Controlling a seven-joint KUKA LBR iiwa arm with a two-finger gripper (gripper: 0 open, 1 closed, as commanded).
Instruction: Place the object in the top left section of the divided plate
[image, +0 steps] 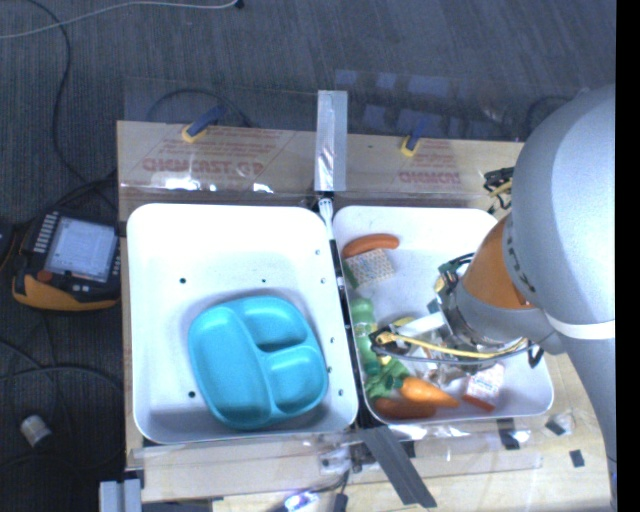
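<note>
A blue divided plate (212, 398) lies in the left bin (160, 250), toward its front. It has one long section on the left and two smaller ones on the right, all bare. My gripper (418, 345) is low in the right bin (420, 225), under the grey wrist and its yellow cables. It hangs over a cluster of toy food: a carrot (425, 392), a green leafy piece (381, 377) and a green item (361, 314). The wrist hides what lies directly beneath it.
An orange-red sausage (370, 243) and a grey textured block (372, 266) lie at the back of the right bin. A white and red packet (486, 383) sits at its front right. The bins' shared wall (335, 290) separates gripper and plate.
</note>
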